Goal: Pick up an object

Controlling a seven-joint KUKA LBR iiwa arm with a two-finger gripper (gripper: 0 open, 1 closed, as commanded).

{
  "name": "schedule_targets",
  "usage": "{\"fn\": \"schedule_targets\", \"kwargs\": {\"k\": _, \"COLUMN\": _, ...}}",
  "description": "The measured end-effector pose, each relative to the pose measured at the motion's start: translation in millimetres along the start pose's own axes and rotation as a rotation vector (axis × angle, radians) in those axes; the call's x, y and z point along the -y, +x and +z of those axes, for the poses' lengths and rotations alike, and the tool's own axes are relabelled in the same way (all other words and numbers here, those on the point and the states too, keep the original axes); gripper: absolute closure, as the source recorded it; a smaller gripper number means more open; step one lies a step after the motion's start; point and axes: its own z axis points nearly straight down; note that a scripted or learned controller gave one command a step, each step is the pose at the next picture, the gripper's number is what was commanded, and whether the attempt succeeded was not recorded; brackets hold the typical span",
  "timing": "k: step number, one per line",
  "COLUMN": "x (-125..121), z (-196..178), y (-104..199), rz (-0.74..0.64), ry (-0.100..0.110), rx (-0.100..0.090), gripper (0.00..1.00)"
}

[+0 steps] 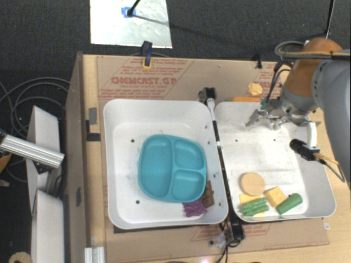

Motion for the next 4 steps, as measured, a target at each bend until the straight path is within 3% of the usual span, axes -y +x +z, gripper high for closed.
{"fn": "schedule_targets", "kwargs": {"k": 1, "x": 72.5, "z": 1.7, "y": -49.3, "rz": 0.010, "ry": 0.013, "rx": -0.005, "gripper": 0.00}}
{"fn": "schedule_targets", "kwargs": {"k": 2, "x": 149.6, "z": 1.6, "y": -40.3, "rz": 0.007, "ry": 0.016, "rx": -0.006, "gripper": 0.00}}
{"fn": "schedule_targets", "kwargs": {"k": 3, "x": 173.6, "z": 1.0, "y": -32.1, "rz": 0.004, "ry": 0.013, "rx": -0.005, "gripper": 0.00}}
{"fn": "schedule_targets", "kwargs": {"k": 4, "x": 88.6, "z": -33.1, "y": -45.7, "rz": -0.003, "ry": -0.002, "rx": 0.000, "gripper": 0.00}}
